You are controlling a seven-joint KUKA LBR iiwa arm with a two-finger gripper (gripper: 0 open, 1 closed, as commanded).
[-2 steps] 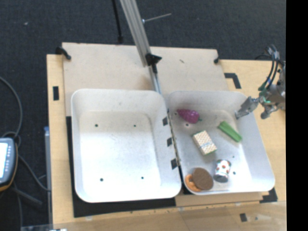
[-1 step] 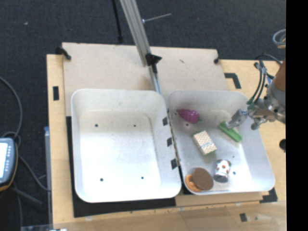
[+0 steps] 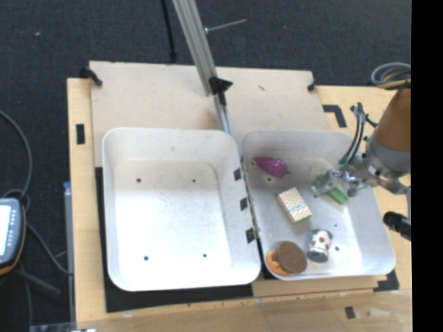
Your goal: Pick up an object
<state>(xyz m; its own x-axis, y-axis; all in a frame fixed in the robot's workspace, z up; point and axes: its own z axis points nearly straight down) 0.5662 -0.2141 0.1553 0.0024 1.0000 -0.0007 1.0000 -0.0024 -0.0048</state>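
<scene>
Gripper (image 3: pixel 331 183) low in right bin (image 3: pixel 374 244), beside green piece (image 3: pixel 338 196); jaw state unclear, hold unconfirmed. Risk: fingers nudge piece aside, close on nothing.

Five small objects in the right bin (image 3: pixel 360 258)

Magenta piece (image 3: pixel 270 165) farthest back; patterned block (image 3: pixel 294 205) central, tilted; green piece (image 3: pixel 338 196) rightward; brown disc (image 3: pixel 291 256) and can (image 3: pixel 320 244) nearest front wall.

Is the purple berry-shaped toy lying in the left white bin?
No, the purple berry-shaped toy lies in the right white bin, near its upper left corner.
</scene>
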